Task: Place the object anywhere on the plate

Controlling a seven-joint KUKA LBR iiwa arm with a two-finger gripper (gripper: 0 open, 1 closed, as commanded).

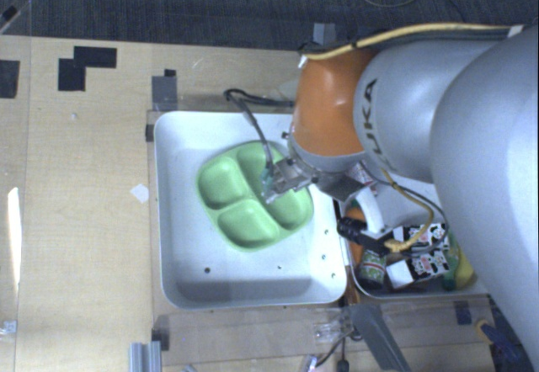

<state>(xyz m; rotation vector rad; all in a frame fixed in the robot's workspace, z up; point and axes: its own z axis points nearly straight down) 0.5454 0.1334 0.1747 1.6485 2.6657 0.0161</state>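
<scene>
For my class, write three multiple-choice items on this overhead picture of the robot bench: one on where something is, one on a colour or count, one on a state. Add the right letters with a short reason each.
1. Where does the plate lie?
A. In the left bin
B. On the bare bench
C. In the right bin

2. What colour is the plate?
A. Red
B. Light green
C. Black

3. Where is the end effector now?
A. Over the dark floor
B. Over the plate
C. Far out over the wooden bench

Answers:
1. A, the plate rests inside the left white tray.
2. B, its divided sections are all light green.
3. B, the tool below the orange band sits above the plate's right side.
</scene>
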